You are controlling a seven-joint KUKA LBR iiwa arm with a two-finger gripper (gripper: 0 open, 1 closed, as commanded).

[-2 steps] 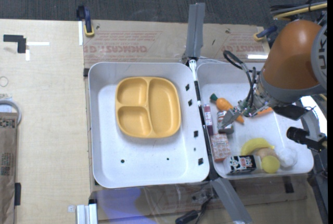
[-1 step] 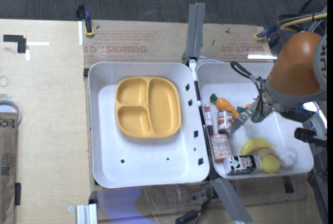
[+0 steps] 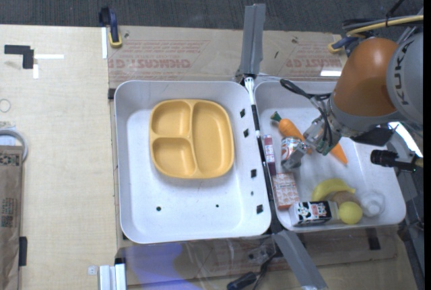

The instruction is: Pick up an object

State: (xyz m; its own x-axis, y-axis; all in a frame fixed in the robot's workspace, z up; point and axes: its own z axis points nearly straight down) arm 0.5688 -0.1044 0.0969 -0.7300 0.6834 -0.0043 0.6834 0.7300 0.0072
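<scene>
From the one slanted overhead view, the grey arm with its orange band reaches in from the right and hangs low over the right-hand shallow white bin (image 3: 397,204), where all the loose goods lie. Its claw (image 3: 311,140) sits among them, just above a small silver-and-red can (image 3: 291,151) and beside an orange carrot (image 3: 289,127) with a green top. The wrist blocks the tips, so I cannot tell how wide the claw stands or whether anything is between its tips; nothing is plainly lifted.

The claw's low position over the can and carrot suggests one of these is the intended pick, since they lie nearest the tips. A second orange piece (image 3: 339,153) pokes out from under the wrist on the far side.

Toward the near end of that bin lie a yellow banana (image 3: 331,188), a yellow lemon (image 3: 350,212), a black-and-white carton (image 3: 313,212) on its side, and a pinkish flat packet (image 3: 284,190) along the wall beside the divider. These are crowded together, so a descent there would likely nudge neighbours.

The left-hand white bin (image 3: 135,214) holds a yellow three-compartment plastic plate (image 3: 192,138), lying flat and well apart from the arm. Both bins rest on the pale wooden worktop (image 3: 54,114).
</scene>
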